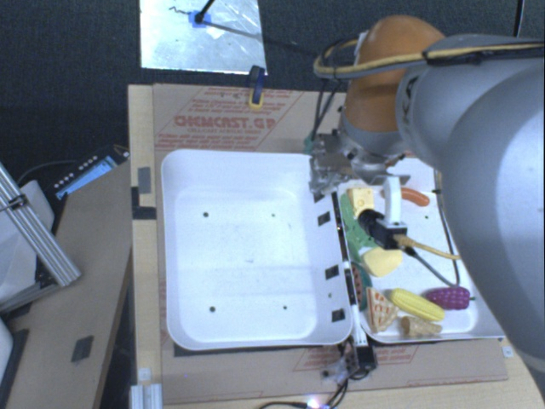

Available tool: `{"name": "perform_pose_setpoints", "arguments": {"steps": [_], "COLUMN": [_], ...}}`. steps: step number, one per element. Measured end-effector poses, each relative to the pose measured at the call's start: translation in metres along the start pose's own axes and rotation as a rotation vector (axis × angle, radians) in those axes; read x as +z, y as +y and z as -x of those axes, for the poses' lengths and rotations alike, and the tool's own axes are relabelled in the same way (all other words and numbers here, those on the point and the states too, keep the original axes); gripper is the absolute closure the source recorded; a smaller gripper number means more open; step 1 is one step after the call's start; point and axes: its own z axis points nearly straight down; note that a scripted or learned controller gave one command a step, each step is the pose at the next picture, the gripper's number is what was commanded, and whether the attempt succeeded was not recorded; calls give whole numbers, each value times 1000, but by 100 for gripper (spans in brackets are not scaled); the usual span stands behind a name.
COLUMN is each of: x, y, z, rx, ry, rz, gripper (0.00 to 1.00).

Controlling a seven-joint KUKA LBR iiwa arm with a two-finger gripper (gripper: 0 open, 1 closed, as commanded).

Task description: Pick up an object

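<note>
My gripper (324,177) hangs over the far left corner of the right bin (477,324), close to the wall shared with the left bin. Below it in the right bin lie a pale yellow cheese wedge (362,199), an orange-red sausage (415,198), a green piece (357,233) and a yellow lemon-like piece (384,262). Along the near edge lie a corn cob (415,303), a purple eggplant (448,296), a pizza slice (380,310) and a tan bread piece (418,325). The grey arm hides the right part of that bin.
The left white bin (170,228) stands beside the right one on a cardboard sheet (221,122). A blue and yellow clamp (255,88) sits at the cardboard's far edge. A shiny foil sheet (200,24) lies beyond it.
</note>
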Motion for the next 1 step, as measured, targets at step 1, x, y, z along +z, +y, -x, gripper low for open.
{"name": "perform_pose_setpoints", "arguments": {"steps": [1], "x": [-64], "y": [63], "z": [-3], "rx": [1], "ry": [-1], "rz": [5], "gripper": [100]}}
